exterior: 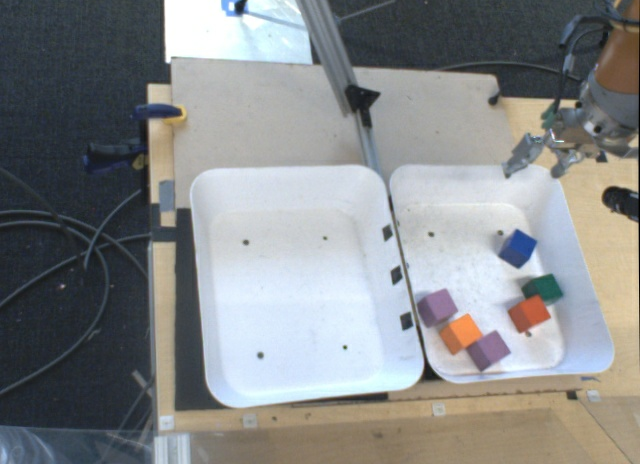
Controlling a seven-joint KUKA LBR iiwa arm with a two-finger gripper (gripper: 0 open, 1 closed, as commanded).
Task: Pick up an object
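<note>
Several small blocks lie in the right bin (470, 197): a blue cube (517, 248), a green cube (543, 288), a red-orange cube (529, 313), an orange cube (461, 333) and two purple cubes (437, 307) (488, 350). My gripper (542, 156) hangs over the bin's far right corner, well above and behind the blue cube. Its two fingers are spread apart with nothing between them.
The left bin (215, 192) sits beside the right one, with black clips along the shared wall. A slanted metal pole (330, 42) crosses the back of the bench. A blue clamp (140, 152) and loose cables lie off the left edge.
</note>
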